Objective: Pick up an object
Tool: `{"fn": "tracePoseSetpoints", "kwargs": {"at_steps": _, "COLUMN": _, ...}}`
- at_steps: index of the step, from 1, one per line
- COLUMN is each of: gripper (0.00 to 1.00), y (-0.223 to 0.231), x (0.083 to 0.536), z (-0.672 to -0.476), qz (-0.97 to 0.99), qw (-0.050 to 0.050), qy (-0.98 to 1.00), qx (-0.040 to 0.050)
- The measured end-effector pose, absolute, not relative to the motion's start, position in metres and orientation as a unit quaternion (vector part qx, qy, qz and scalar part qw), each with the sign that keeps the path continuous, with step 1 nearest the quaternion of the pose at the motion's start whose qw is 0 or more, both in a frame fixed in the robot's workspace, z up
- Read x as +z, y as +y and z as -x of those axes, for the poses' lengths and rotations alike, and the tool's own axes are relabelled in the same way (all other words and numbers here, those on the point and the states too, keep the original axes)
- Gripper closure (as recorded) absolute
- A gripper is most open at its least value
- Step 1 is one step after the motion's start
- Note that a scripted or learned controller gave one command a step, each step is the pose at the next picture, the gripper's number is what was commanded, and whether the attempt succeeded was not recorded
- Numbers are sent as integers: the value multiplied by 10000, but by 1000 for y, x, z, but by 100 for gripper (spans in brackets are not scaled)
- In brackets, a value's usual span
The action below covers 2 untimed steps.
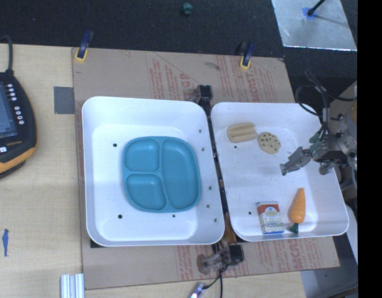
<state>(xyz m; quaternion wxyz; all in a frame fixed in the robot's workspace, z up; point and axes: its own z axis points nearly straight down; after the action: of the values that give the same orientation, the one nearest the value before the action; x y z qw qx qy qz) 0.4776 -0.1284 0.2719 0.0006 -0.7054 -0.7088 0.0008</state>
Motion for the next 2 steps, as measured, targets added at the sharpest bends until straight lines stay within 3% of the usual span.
{"fn": "tracePoseSetpoints", "kwargs": {"at_steps": 1, "gripper": 0, "y": -179, "x": 196, "z": -488, "qz": 7052, "qw": 14, "qy": -7090, "qx": 21}}
{"fn": "tracePoseSetpoints", "kwargs": {"at_steps": 2, "gripper": 0, "y": -212, "x": 94, "z": -475, "qz": 7050, "qw": 21, "qy": -7092, "qx": 18}}
